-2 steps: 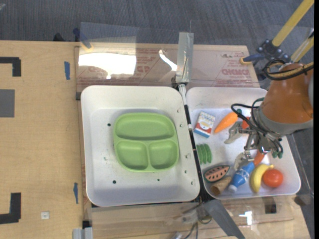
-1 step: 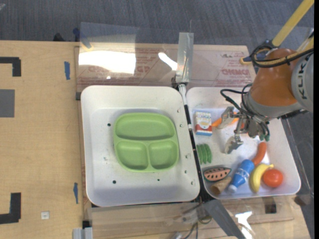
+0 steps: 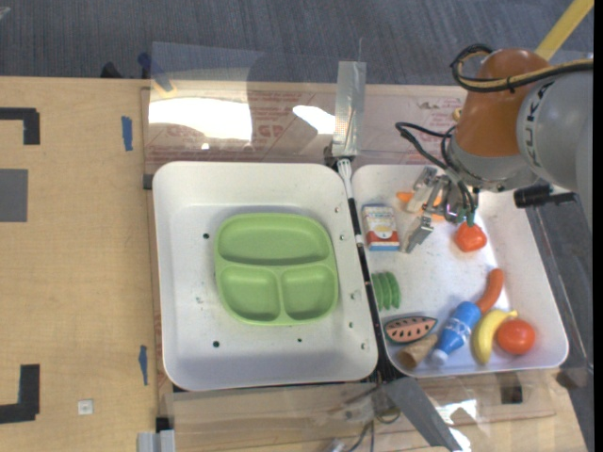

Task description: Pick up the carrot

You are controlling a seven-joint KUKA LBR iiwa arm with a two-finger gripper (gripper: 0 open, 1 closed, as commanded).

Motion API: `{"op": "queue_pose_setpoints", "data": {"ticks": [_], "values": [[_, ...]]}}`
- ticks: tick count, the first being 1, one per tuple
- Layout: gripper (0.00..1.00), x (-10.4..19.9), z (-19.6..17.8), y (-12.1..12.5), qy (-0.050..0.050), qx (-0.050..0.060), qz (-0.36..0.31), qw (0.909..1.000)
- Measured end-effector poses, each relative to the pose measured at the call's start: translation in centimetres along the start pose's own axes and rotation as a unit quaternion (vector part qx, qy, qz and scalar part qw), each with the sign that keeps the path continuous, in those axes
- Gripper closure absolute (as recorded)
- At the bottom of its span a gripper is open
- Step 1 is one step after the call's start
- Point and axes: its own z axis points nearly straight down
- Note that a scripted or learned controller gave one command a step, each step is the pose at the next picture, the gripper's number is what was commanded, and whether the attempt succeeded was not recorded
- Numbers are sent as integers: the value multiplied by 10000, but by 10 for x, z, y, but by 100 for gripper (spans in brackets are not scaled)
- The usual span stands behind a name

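Note:
The carrot (image 3: 405, 197) shows as a small orange piece at the back of the right bin (image 3: 546, 281), just right of a small carton (image 3: 380, 226). Most of it is hidden by my gripper (image 3: 422, 220), which hangs low over that spot, reaching in from the right under the orange wrist band. The gripper's metal tip points down and to the left, right beside the carrot. Whether it touches the carrot is unclear.
The right bin also holds a red fruit with a green top (image 3: 470, 238), a reddish sausage (image 3: 491, 288), a banana (image 3: 484, 337), a tomato (image 3: 516, 335), a blue bottle (image 3: 457, 328), a watermelon slice (image 3: 410, 328) and a green pod (image 3: 386, 290). A green divided plate (image 3: 278, 266) lies in the left bin (image 3: 179, 252).

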Motion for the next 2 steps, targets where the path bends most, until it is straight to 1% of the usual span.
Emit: {"op": "queue_pose_setpoints", "data": {"ticks": [1, 2], "values": [[100, -6, -15, 3, -158, -25, -16, 9999], [100, 35, -99, 17, -120, -58, 2218, 9750]]}}
